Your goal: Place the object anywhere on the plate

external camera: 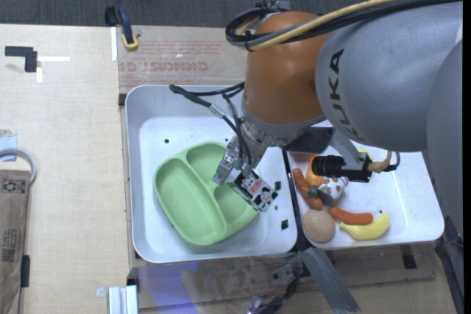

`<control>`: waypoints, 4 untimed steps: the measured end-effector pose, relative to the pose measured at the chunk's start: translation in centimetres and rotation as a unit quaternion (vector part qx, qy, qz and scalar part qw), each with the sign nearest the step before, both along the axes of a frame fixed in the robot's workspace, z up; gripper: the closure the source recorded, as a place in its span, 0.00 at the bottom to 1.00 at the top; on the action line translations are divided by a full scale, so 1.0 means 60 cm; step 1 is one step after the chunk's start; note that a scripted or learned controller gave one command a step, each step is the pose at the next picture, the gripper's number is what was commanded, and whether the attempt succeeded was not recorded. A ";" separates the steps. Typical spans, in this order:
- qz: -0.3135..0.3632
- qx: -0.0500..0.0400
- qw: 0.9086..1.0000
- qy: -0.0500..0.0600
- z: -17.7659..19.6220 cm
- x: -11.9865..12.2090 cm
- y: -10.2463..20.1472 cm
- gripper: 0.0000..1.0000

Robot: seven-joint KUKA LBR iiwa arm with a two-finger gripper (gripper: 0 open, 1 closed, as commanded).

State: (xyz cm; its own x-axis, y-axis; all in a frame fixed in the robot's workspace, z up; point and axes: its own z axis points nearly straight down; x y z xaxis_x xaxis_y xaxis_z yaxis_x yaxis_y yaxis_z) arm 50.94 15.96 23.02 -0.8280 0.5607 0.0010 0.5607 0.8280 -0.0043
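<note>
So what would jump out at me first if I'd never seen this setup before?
Probably the big grey arm with its orange band reaching in from the right and looming over the bench. Under it, a pale green divided plastic plate lies in the left white bin, with the gripper over its right edge. The right bin holds toy food, including a yellow banana.

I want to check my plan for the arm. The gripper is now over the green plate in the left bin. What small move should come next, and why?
Probably a short, slow descent straight down. The gripper hangs over the right compartment of the green plate, so it is already above the target. Whether it carries anything cannot be seen, and the toy foods such as the banana lie in the right bin.
</note>
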 end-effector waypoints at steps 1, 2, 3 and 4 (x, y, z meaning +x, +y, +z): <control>0.043 0.001 0.999 0.001 -0.084 -0.023 -0.021 1.00; -0.020 0.000 1.000 -0.001 -0.033 0.119 0.004 1.00; 0.083 0.001 0.997 0.001 -0.099 0.037 -0.003 1.00; 0.012 0.000 1.000 0.001 -0.053 -0.051 -0.039 1.00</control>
State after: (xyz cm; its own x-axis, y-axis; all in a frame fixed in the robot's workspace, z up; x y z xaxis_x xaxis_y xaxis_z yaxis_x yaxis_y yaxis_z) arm 47.85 13.61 19.87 -0.8417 0.5400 0.0033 0.5400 0.8417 -0.0049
